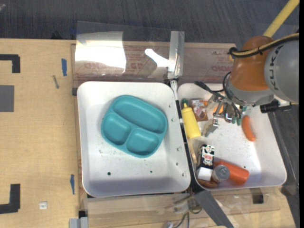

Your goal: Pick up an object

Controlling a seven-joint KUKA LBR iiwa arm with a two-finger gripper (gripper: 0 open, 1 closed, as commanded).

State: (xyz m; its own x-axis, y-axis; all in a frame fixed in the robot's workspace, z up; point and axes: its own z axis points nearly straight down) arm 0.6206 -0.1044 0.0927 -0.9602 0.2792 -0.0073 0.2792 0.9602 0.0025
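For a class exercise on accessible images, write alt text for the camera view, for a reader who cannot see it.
A grey robot arm's gripper hangs over the right bin, among a yellow bottle, an orange carrot-like piece and an orange bottle. The left bin holds a teal divided plate.

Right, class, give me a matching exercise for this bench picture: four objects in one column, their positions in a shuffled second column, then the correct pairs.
Things:
1. teal divided plate
2. yellow bottle
3. orange carrot
4. orange bottle

Places:
A. right bin, near its front edge
B. middle of the left bin
C. right bin, along its left wall
D. right bin, near its right side, beside the arm

Pairs: 1-B, 2-C, 3-D, 4-A
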